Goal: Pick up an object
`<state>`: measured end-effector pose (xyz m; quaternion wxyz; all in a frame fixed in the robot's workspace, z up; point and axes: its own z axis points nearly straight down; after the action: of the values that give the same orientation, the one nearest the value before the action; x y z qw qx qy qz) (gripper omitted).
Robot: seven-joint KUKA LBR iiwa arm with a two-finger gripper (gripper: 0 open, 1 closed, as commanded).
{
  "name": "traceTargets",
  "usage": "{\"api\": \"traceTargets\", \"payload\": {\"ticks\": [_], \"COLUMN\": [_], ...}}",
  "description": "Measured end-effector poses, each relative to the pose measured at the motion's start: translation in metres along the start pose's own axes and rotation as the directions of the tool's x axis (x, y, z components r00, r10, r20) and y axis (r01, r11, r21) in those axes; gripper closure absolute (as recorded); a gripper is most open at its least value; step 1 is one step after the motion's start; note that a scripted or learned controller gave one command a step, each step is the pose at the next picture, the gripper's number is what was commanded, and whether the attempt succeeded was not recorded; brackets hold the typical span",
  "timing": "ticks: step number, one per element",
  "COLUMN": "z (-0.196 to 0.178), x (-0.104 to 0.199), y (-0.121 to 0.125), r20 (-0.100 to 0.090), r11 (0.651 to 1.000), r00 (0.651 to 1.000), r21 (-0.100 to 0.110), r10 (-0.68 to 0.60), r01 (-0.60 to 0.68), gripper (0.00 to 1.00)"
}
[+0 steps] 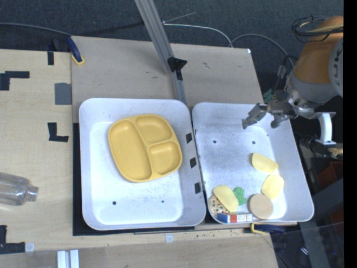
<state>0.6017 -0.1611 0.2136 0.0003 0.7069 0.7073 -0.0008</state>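
Note:
Several small objects lie in the near part of the right bin (pixel 223 144): a yellow piece (pixel 264 162), a second yellow piece (pixel 272 186), a third yellow piece (pixel 225 197), a green item (pixel 240 194), a tan round disc (pixel 260 205), a speckled cracker-like piece (pixel 214 206) and a red, white and blue strip (pixel 234 218). My gripper (pixel 261 121) hovers over the far right part of this bin, well behind the objects. It is open, with its two dark fingers spread apart and nothing between them.
The left bin (pixel 95 166) holds a yellow divided plate (pixel 145 147). A metal pole (pixel 156 32) slants down to the seam between the bins. A clear bottle (pixel 17 188) lies on the bench at far left. Cables run behind the bench.

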Motion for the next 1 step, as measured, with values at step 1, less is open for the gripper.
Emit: {"api": "traceTargets", "payload": {"ticks": [1], "z": [-0.01], "x": [0.0008], "y": [0.0004], "r20": [0.0], "r11": [1.0], "r00": [1.0], "r21": [0.0], "r10": [-0.002], "r01": [0.002], "gripper": [1.0]}}
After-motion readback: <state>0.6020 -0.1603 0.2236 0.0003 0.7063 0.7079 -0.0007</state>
